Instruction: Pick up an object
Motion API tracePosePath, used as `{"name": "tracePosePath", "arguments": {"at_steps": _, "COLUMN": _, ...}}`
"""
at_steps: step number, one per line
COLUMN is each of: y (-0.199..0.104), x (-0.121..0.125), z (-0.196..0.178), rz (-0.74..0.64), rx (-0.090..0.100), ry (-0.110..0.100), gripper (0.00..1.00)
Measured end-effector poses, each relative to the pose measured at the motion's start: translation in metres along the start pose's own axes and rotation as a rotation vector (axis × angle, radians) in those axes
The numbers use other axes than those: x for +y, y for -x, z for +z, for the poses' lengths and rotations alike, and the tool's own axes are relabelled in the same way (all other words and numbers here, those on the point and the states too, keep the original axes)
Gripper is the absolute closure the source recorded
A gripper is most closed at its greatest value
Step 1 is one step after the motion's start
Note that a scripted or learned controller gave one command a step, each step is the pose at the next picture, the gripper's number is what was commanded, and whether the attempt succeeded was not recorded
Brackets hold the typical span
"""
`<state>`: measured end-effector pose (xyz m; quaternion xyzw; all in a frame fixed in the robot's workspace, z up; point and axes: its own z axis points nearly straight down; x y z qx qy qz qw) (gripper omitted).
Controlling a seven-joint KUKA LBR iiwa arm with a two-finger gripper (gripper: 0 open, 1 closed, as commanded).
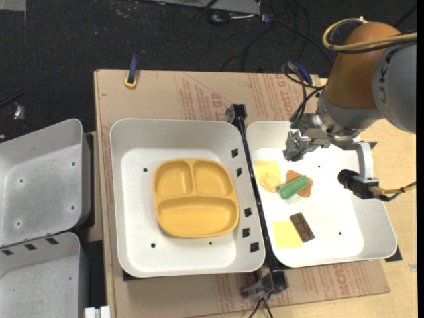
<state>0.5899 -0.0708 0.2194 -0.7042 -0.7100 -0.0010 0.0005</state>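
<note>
In the right bin [344, 244] lie several small things: a pale yellow piece [267, 175], an orange piece [297, 179] with a green cylinder [291, 189] across it, a flat yellow square [286, 234] and a dark brown bar [302, 227]. My gripper [295, 147] hangs over the far part of this bin, above and just behind the orange piece and the green cylinder. Nothing shows between its fingers.
The left bin [132, 244] holds a yellow divided plate [196, 198]. A black divider with clips [246, 177] runs between the two bins. Grey metal trays [40, 177] lie off the bench to the left.
</note>
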Motion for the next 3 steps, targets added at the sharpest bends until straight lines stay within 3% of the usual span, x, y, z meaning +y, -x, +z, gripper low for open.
{"name": "tracePosePath", "arguments": {"at_steps": 3, "y": -0.16, "x": -0.008, "z": 0.0, "rz": -0.001, "rx": 0.0, "ry": 0.0, "gripper": 1.0}}
